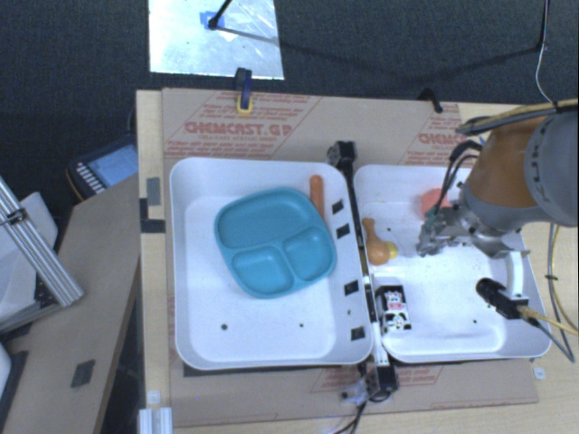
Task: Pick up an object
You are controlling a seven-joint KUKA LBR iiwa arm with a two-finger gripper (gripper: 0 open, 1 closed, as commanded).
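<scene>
The gripper (432,240) is positioned low over the right bin (452,333), in the upper half of that bin, with the grey arm (534,174) and its orange band (493,174) entering from the right. Whether the gripper is wide, narrow or closed on anything cannot be determined; its tip is seen as a dark, blurred cluster, and no object is visibly held.

Three candidate objects are located relative to the gripper. A pink object (432,201) lies just beside it on the upper side, partly hidden by the wrist. A yellow-orange object (377,245), shaped like a small gourd or spoon, lies to the left of the gripper, near the divider between the bins; its long axis runs roughly from the bin's upper edge toward its lower edge, with the rounded end nearer the gripper. A small black-and-white item (392,307) lies below and left of the gripper, against the divider.

The pink object is judged the nearest target, but its outline is largely covered. The yellow-orange object is fully exposed; a leftward shift would be required, and the closing direction would best be set across its narrow neck.

In the left bin (199,315), well apart from the gripper, a blue divided plate (274,240) and an orange stick-shaped object (317,194) are seen.
</scene>
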